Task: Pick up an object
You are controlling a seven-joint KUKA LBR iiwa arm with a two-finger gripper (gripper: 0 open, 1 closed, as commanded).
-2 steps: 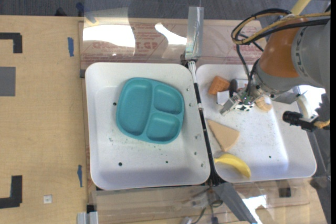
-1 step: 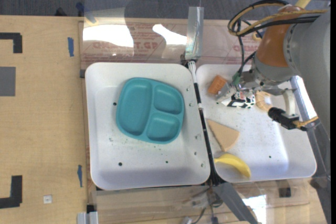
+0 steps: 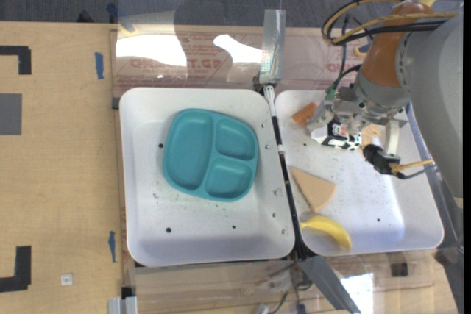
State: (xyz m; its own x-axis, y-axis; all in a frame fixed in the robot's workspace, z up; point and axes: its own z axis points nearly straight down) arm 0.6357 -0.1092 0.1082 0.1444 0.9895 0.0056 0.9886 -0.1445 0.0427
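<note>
My gripper (image 3: 340, 130) hangs low over the back of the right bin (image 3: 383, 220), its fingers hidden under the wrist. An orange piece (image 3: 303, 114) lies just left of it near the bin's back left corner. A tan wedge (image 3: 315, 188) rests in the bin's left middle. A yellow banana (image 3: 327, 229) lies at the front left of that bin. A pale tan bit (image 3: 372, 133) shows just right of the gripper.
The left bin (image 3: 147, 224) holds a teal divided plate (image 3: 210, 154). A clear divider wall (image 3: 272, 55) stands between the bins at the back. Cardboard bench surface (image 3: 51, 158) stretches to the left.
</note>
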